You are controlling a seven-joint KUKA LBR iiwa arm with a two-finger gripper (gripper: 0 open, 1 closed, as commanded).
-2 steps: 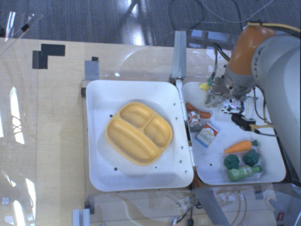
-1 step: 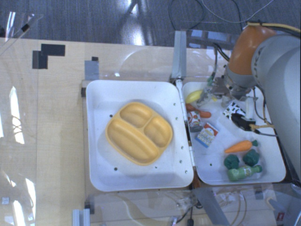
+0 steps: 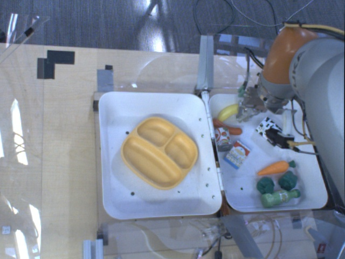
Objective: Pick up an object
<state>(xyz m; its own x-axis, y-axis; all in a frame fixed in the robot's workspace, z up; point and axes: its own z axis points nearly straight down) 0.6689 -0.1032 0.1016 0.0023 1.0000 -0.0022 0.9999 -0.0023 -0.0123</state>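
Fingers' state: cannot tell, too small and blurred. Gripper (image 3: 249, 108) low in right bin (image 3: 318, 196), upper centre-right of frame, just beside yellow banana (image 3: 228, 112). Nothing visibly lifted; pick not yet done. Carrot (image 3: 273, 168), green items lower right. Yellow divided plate (image 3: 159, 151) in left bin (image 3: 116, 198).

No legible text, brand, number or sign. A small blue-and-white packet (image 3: 236, 155) in the right bin (image 3: 318, 196) carries print too small to read. A red-and-white item (image 3: 223, 138) beside it shows markings, also unreadable. Black square markers (image 3: 54, 62) on the table (image 3: 48, 161) bear no characters.
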